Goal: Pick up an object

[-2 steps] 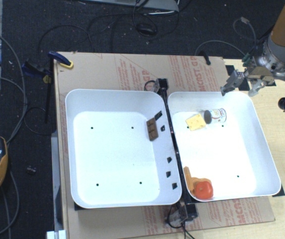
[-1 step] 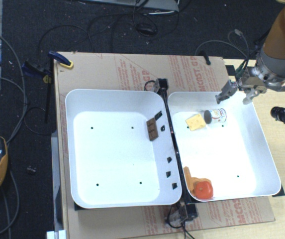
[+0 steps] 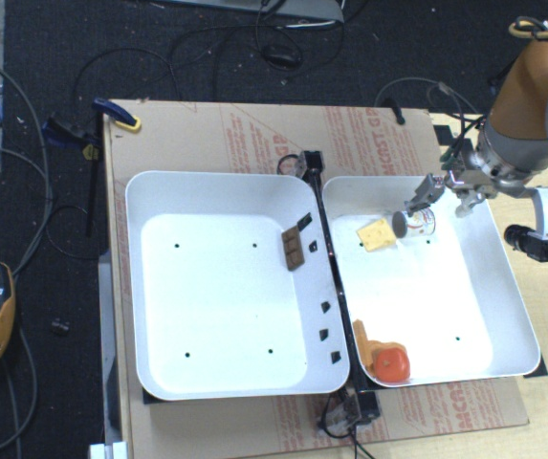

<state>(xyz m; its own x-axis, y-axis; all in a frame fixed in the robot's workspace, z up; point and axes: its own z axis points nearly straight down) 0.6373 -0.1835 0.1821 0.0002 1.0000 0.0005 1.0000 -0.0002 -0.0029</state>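
My gripper (image 3: 413,212) hangs low over the far part of the right bin (image 3: 503,285), reaching in from the right on the grey arm with its orange band (image 3: 534,75). A yellow wedge-like block (image 3: 377,234) lies just to the left of the gripper tip, close to it; whether they touch I cannot tell. A red round object (image 3: 391,362) sits in the near left corner of the right bin, with an orange piece (image 3: 360,336) against it. A brown chocolate-bar-like piece (image 3: 294,249) lies near the right wall of the left bin (image 3: 159,199).
The two bins stand on a cardboard sheet (image 3: 254,132) on the bench. A black divider strip (image 3: 326,256) runs between them. Cables lie on the dark floor behind, and a yellow-and-blue clamp (image 3: 119,115) sits at the cardboard's far left corner.
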